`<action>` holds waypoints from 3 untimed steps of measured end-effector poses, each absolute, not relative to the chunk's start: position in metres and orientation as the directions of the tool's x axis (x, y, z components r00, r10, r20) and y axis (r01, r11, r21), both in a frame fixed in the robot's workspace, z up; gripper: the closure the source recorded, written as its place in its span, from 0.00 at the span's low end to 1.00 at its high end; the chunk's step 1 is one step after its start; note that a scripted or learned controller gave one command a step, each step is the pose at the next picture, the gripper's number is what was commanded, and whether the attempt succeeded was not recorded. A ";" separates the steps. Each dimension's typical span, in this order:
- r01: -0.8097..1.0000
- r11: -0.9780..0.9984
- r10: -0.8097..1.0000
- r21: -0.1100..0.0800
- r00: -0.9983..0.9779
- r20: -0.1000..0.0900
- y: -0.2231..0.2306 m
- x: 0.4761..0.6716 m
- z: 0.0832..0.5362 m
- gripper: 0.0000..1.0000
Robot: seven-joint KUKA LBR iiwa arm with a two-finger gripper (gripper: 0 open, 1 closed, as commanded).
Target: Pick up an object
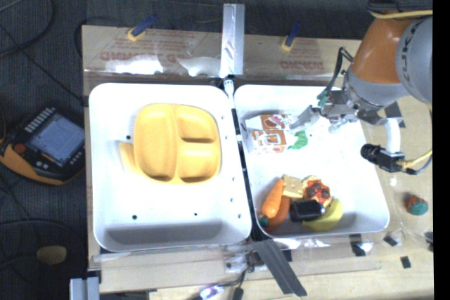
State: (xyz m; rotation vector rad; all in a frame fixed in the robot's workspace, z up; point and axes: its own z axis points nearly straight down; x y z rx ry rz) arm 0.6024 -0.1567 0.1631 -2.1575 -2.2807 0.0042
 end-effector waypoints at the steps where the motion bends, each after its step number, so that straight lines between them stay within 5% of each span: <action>1: 0.996 0.092 0.996 -0.002 -0.092 -0.001 -0.139 0.622 0.109 0.00; 2: 0.986 0.166 0.986 -0.021 -0.166 0.000 -0.135 0.653 0.088 0.00; 3: 0.985 0.167 0.986 -0.028 -0.167 0.004 -0.133 0.653 0.097 1.00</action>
